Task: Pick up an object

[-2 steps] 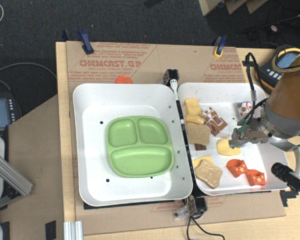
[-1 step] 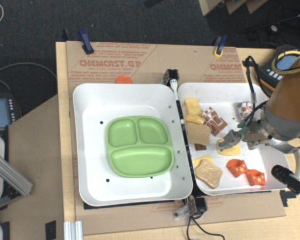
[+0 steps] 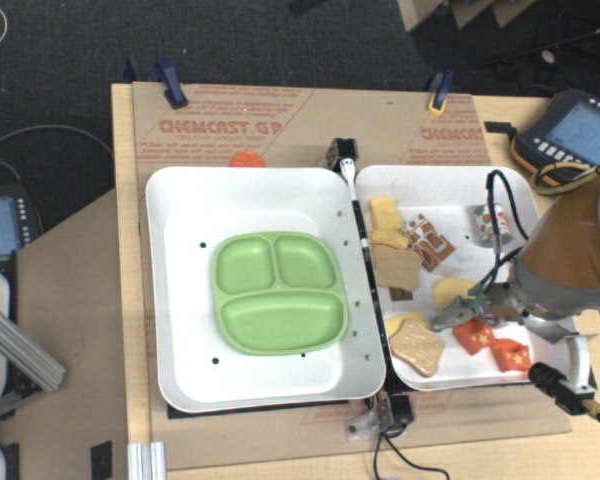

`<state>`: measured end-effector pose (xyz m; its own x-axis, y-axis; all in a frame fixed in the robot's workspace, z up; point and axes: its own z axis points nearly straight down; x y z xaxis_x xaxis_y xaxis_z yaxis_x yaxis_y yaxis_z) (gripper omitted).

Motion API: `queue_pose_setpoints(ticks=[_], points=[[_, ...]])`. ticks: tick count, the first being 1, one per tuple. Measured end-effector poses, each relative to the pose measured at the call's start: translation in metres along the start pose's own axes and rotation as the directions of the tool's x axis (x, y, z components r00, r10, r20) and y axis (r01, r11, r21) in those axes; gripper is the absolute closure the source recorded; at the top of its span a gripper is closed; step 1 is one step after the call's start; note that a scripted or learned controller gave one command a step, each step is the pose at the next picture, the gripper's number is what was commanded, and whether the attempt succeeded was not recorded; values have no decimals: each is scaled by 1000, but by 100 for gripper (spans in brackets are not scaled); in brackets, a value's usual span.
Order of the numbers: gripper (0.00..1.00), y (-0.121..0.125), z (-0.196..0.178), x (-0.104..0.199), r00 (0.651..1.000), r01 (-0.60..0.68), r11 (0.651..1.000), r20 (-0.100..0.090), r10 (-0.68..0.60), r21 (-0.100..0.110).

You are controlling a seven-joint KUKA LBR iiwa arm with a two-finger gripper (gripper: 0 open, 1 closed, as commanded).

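The fingers (image 3: 458,316) sit low in the right bin (image 3: 450,176), near its front, a grey metal tip pointing toward the left among the food pieces; how far apart they stand, and whether anything is between them, cannot be told from this slanted view. Just beside the tip lie a yellow round piece (image 3: 453,290), a red chunk (image 3: 472,336) and, a little further right, a second red chunk (image 3: 511,354). In front of the tip, near the bin's front left corner, rests a tan bread-shaped slice (image 3: 418,347), touching a small yellow wedge (image 3: 394,325). Further back in the same bin are a brown square slab (image 3: 394,268), a pale yellow block (image 3: 384,212), a red-and-white patterned piece (image 3: 428,240) and a small printed packet (image 3: 490,223) near the right wall. The arm (image 3: 570,253), grey with an orange band, reaches in from the right over the bin's right side, a black cable looping above it. The left bin (image 3: 170,268) holds a green divided plate (image 3: 278,293) with three compartments, lying flat near its middle. Both bins stand side by side on the desk (image 3: 280,118), whose brown cover bears red lettering and is held by blue clamps (image 3: 170,83) along its back edge.
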<state>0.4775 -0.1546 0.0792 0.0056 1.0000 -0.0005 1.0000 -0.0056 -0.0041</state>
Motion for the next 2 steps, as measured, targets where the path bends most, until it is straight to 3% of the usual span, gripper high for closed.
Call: queue_pose_setpoints(ticks=[1, 2], points=[[100, 2, -16, 2, 1000, 5, 1000, 2, -5, -6], [0, 1, -15, 2, 1000, 4, 1000, 1, -4, -6]])
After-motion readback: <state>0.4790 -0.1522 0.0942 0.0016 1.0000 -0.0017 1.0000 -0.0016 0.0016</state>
